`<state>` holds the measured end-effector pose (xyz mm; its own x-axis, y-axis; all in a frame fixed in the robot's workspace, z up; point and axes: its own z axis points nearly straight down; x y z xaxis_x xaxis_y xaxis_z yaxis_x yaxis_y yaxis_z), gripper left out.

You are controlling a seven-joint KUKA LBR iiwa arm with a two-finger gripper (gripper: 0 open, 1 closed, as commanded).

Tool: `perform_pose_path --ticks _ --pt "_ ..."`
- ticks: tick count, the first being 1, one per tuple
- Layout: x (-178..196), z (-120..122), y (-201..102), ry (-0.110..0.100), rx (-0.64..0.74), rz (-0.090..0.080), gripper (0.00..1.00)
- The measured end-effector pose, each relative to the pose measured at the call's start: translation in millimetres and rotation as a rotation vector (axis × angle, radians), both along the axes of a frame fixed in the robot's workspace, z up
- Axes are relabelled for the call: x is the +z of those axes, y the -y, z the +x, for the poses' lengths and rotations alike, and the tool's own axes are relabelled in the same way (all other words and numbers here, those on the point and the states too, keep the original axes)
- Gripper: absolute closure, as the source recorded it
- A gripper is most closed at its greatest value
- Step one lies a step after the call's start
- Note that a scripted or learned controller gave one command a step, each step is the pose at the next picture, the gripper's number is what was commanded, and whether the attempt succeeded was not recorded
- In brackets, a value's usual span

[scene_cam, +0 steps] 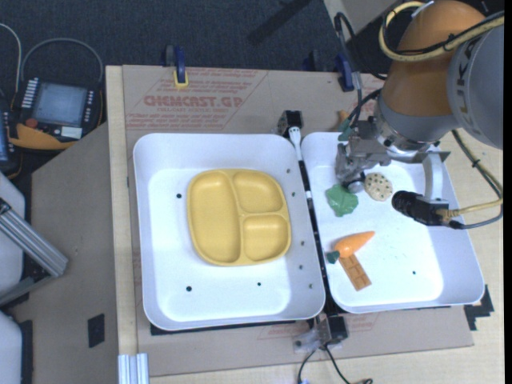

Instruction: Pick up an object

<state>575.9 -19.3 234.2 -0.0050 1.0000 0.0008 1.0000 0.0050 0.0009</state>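
Gripper (350, 176) positioned in right bin (416, 290), directly above green leafy piece (343, 202); jaws' state cannot be told. Cookie (378, 186) just beside. Carrot (353, 244), wafer (357, 273) nearby. Yellow divided plate (237, 215) seated in left bin (160, 278).

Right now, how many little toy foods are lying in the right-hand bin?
4. A green leafy piece and a speckled cookie sit near the gripper; an orange carrot and a brown wafer lie nearer the front. The arm may hide more.
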Motion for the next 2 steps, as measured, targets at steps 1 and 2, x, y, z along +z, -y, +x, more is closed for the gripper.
perform_pose_path --ticks 1,2 --pt "-10 6 -47 -0.002 0.000 0.000 1.00" --pt "-2 11 -104 0.002 0.001 0.000 1.00"
